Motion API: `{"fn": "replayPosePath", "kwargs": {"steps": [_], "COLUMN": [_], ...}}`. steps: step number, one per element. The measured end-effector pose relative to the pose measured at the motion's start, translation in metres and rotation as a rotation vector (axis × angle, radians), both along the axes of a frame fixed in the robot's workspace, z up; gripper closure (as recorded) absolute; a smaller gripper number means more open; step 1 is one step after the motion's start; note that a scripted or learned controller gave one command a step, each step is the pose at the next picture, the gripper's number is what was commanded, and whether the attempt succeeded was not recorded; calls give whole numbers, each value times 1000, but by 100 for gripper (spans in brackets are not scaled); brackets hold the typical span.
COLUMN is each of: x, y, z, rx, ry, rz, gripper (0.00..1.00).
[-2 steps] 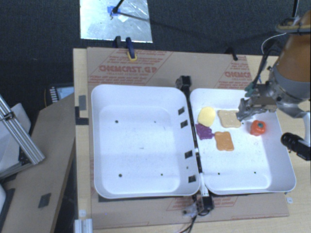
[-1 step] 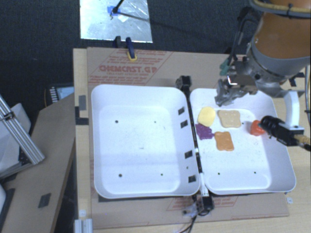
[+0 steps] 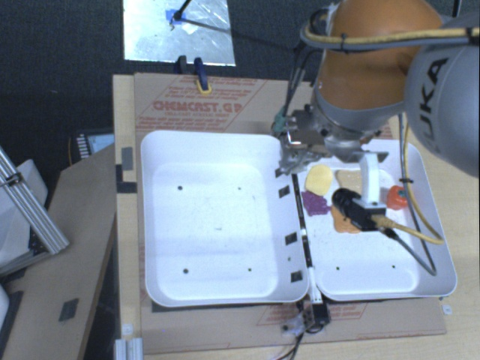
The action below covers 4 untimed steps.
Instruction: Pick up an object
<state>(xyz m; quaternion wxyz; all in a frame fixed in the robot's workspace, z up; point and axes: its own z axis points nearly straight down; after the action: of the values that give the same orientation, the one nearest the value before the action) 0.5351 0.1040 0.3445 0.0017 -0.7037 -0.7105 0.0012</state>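
My gripper (image 3: 294, 150) hangs over the far left corner of the right bin (image 3: 375, 276), close to the ridge where the two bins meet. My bulky wrist covers much of it from above, so I cannot tell whether my hand is spread, pressed together or pinching anything.

The things I could pick up all lie in the far half of the right bin. A yellow piece (image 3: 320, 179) sits just right of my gripper and a little nearer. A purple piece (image 3: 315, 205) lies just beside it on the near side, hard against the bin's left wall. A tan piece (image 3: 347, 177) lies right of the yellow one, its far edge hidden under my wrist. An orange piece (image 3: 344, 224) lies right of the purple one, partly covered by my own hardware. A red piece (image 3: 396, 196) rests well to the right, apart from the others.

The left bin (image 3: 210, 223) lies beside it. Both bins rest on a cardboard sheet (image 3: 247, 96) with red print, and a silver sheet (image 3: 180, 17) lies beyond it.
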Motion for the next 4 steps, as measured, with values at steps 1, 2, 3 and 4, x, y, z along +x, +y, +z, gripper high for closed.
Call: {"fn": "replayPosePath", "kwargs": {"steps": [1, 2, 3, 4], "x": [-50, -48, -49, -5], "y": [-12, 26, 97, 132], "z": [54, 199, 142, 189], "rx": [2, 6, 0, 2], "ry": [-10, -23, -1, -12], "rz": [-5, -1, 2, -2], "gripper": [100, 100, 100, 100]}}
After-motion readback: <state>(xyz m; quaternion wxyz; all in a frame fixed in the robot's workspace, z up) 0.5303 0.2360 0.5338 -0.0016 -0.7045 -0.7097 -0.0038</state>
